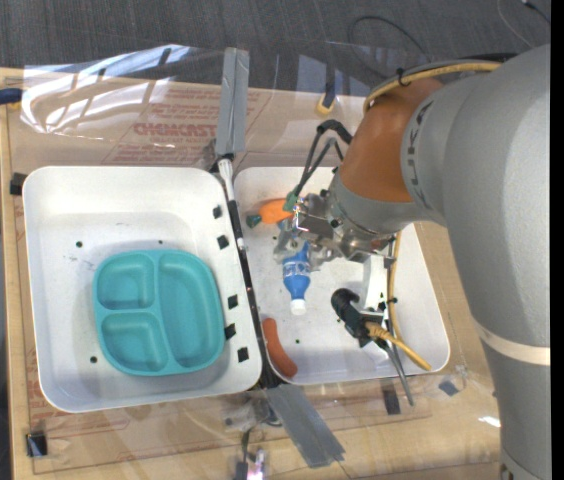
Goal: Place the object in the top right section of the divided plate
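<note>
A teal divided plate (157,311) with three sections lies in the left bin (52,208); nothing rests on it. My gripper (302,236) hangs low over the right bin (422,278), near its upper left part. Just beneath it lies a small blue-and-white bottle (297,282), cap toward the front. An orange carrot-like piece (273,210) lies just left of the gripper, beside the bin wall. A brown sausage-shaped object (278,347) lies at the right bin's front left corner. The wrist hides the fingertips.
A metal divider with black clips (234,268) separates the two bins. The big grey arm (492,168) covers the right bin's back and right side. A clear plastic sheet (132,98) lies behind the bins.
</note>
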### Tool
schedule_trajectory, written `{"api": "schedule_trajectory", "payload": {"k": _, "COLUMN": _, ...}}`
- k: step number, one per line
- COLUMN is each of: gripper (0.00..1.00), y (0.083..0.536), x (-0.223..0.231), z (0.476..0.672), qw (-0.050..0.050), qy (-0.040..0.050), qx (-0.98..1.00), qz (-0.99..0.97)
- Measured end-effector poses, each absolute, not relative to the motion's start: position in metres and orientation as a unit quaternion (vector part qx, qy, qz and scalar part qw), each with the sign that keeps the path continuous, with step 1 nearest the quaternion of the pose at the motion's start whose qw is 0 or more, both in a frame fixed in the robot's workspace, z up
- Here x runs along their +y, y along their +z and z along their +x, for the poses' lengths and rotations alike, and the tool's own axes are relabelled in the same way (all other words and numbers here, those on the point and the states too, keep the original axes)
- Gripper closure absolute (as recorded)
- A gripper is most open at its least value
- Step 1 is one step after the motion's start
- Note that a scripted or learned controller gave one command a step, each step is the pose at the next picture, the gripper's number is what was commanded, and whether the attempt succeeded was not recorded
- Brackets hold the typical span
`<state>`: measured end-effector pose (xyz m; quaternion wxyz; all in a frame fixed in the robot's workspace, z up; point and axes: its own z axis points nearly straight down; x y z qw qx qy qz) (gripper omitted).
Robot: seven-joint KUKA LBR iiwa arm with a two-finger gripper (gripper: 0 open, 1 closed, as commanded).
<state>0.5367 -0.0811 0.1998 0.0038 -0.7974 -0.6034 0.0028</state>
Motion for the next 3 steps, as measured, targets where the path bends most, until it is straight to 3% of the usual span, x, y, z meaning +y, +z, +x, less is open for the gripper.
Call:
{"api": "schedule_trajectory", "payload": {"k": 1, "gripper": 1.0, "y": 0.235, "x": 0.009, "z": 0.59, "qw": 0.001, "qy": 0.0019, "qx": -0.65, "qz": -0.76}}
{"api": "schedule_trajectory", "payload": {"k": 2, "gripper": 1.0, "y": 0.225, "x": 0.09, "z": 0.571, "qw": 0.002, "qy": 0.0026, "qx": -0.689, "qz": -0.725}}
{"api": "schedule_trajectory", "payload": {"k": 3, "gripper": 1.0, "y": 0.345, "x": 0.118, "z": 0.54, "qw": 0.0, "qy": 0.001, "qx": -0.65, "qz": -0.76}}
